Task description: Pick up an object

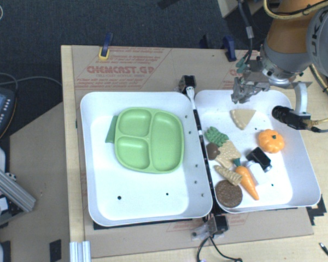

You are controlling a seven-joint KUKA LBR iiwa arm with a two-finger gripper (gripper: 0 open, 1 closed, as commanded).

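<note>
While the left bin (93, 146) has lots of bare white floor around its green plate (150, 140), the right bin (295, 179) is crowded near the front with a brown cookie (228, 193), a carrot (247, 182) and crackers (228, 156). Farther back, an orange pumpkin (270, 140) sits near the right wall, and a tan wedge (242, 117) lies with free floor around it. Just behind the wedge, the gripper (245, 93) hangs with nothing in it, and I cannot tell how wide it is.

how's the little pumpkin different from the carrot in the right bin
The pumpkin is round and squat; the carrot is long and tapers to a point. The pumpkin sits apart near the bin's right side, while the carrot lies slantwise in the cluster of toy food, beside the brown disc. The pumpkin lies farther up the bin, the carrot nearer its front edge. Both are orange and lie in the right bin.
</note>
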